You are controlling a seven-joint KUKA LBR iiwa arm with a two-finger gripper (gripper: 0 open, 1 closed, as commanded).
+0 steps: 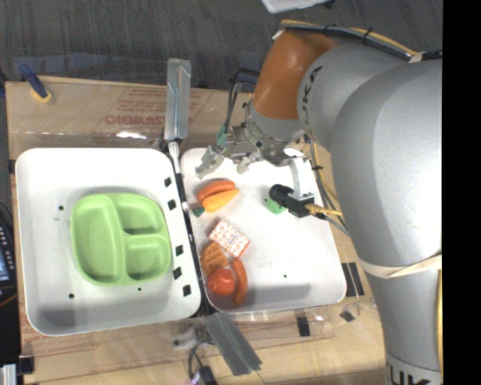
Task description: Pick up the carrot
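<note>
Your pincer (213,159) hangs spread and holding nothing. One carrot (217,193) lies just below it in the right bin (316,248). Farther down: one patterned packet (228,239), one tomato (222,283). Leftward, one green tray (120,238).

Grey arm (383,150) cut off by the right and bottom edges; it hides the right bin's (301,248) far right corner. Gripper (225,154): finger state too small to tell. Pale object (297,4) cropped by the top edge. Printing on the small red-and-white packet (229,238) illegible
</note>
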